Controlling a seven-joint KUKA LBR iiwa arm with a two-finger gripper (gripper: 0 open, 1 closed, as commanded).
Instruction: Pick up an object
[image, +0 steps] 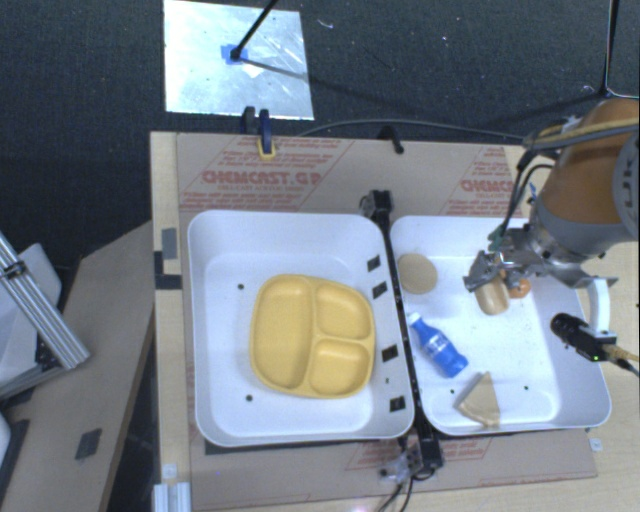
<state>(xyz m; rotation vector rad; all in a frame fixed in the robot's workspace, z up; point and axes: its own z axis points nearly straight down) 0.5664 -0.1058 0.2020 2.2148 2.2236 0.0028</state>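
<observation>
I'm looking down on a dark, speckled floor (450, 50) — it runs across the top and down the left side. A shiny silver sheet (238, 58) lies on it at the top, catching the light, with a bit of blue tape near its middle. Below that sits the bench board (300, 170), pale brown with red lettering. At far left, a tan table surface (95, 350) and an aluminium rail (35, 305) set at a slant.

grey arm (590, 190) reaching in, wrist lowered
</observation>
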